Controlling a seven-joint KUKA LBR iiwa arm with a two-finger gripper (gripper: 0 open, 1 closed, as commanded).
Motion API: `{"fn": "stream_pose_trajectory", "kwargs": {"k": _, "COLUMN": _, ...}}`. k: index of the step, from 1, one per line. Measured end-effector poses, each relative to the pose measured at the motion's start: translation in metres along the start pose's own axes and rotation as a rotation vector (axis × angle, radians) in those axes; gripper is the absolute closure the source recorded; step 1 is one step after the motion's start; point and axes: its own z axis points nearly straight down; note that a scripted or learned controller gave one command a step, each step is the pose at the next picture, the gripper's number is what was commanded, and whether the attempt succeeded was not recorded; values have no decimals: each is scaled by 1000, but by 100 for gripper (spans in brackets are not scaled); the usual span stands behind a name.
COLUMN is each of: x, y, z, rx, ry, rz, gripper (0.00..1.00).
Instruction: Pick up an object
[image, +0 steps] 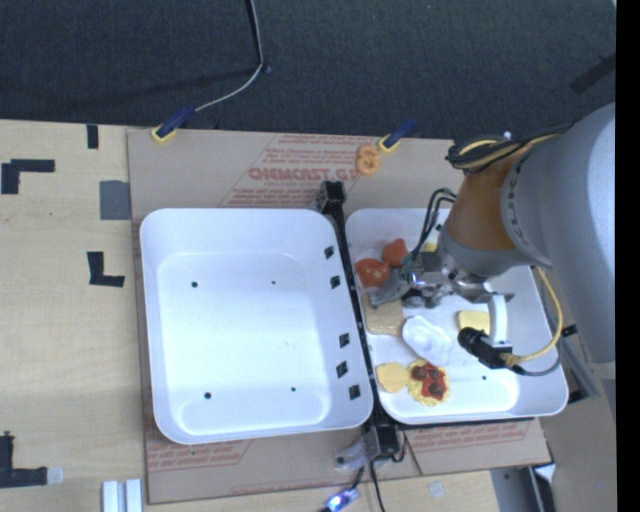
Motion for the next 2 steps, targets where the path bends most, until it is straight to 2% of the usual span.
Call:
{"fn": "stream_pose_trajectory", "kwargs": {"k": 1, "x": 12, "y": 47, "z": 2, "rx": 3, "ry": 0, "rz": -2, "gripper": 0}}
{"fn": "stream_pose_trajectory", "kwargs": {"k": 2, "x": 13, "y": 80, "z": 4, "rx": 23, "ry": 4, "rz": -4, "gripper": 0}}
